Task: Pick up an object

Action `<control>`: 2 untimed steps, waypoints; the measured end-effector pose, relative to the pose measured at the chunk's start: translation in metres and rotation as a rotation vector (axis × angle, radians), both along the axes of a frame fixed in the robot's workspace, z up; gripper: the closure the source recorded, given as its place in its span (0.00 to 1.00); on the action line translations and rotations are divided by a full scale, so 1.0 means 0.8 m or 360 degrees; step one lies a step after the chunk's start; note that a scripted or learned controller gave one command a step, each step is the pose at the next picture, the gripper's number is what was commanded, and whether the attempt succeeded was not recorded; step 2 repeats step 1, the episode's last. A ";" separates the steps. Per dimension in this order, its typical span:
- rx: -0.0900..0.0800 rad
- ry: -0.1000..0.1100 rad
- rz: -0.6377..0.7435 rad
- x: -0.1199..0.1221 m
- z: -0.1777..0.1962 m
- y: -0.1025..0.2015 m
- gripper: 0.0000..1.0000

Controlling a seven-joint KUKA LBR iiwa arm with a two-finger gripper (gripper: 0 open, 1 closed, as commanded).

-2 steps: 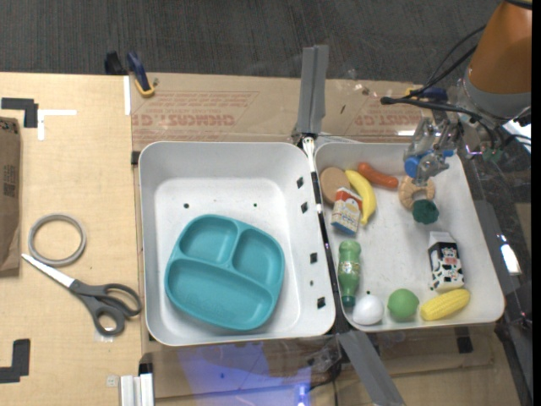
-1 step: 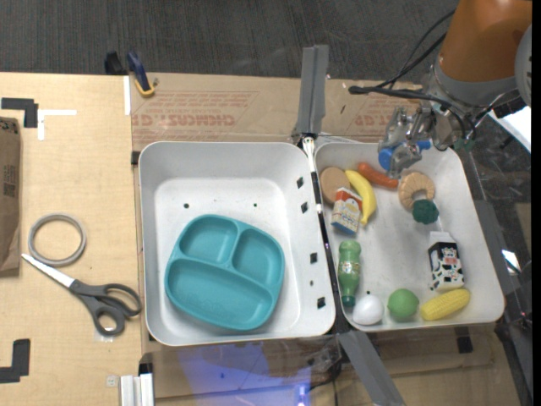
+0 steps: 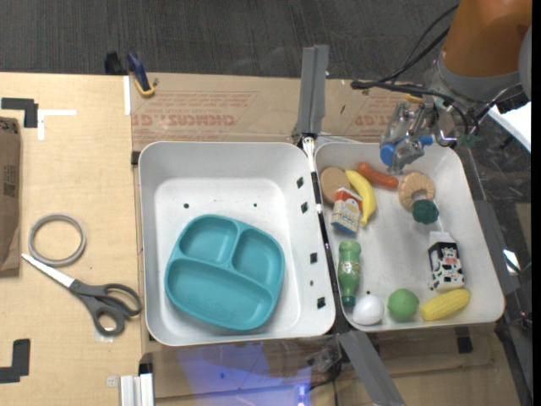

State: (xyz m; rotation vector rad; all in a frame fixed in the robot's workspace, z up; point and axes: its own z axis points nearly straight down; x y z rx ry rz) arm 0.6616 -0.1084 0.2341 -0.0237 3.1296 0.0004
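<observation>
My gripper (image 3: 401, 147) hangs over the far edge of the right bin (image 3: 475, 227), under the orange wrist band. A small blue object (image 3: 389, 153) shows between its fingertips, lifted above the bin floor. Just below lie an orange carrot (image 3: 378, 176), a yellow banana (image 3: 365, 194), a tan ring (image 3: 416, 189) and a dark green ball (image 3: 424, 212). A small red and white carton (image 3: 345, 211) leans by the banana.
The right bin also holds a green bottle (image 3: 348, 269), a white ball (image 3: 367, 309), a green ball (image 3: 403, 303), a corn cob (image 3: 444, 304) and a cow-patterned carton (image 3: 445, 265). A teal divided plate (image 3: 224, 271) lies in the left bin (image 3: 169, 176). Scissors (image 3: 84, 293) and a tape roll (image 3: 57, 238) sit on the bench.
</observation>
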 end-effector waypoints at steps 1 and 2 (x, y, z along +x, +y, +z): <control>0.0001 -0.0008 -0.0001 0.002 0.012 0.000 1.00; 0.0001 -0.0008 -0.0001 0.002 0.012 0.000 1.00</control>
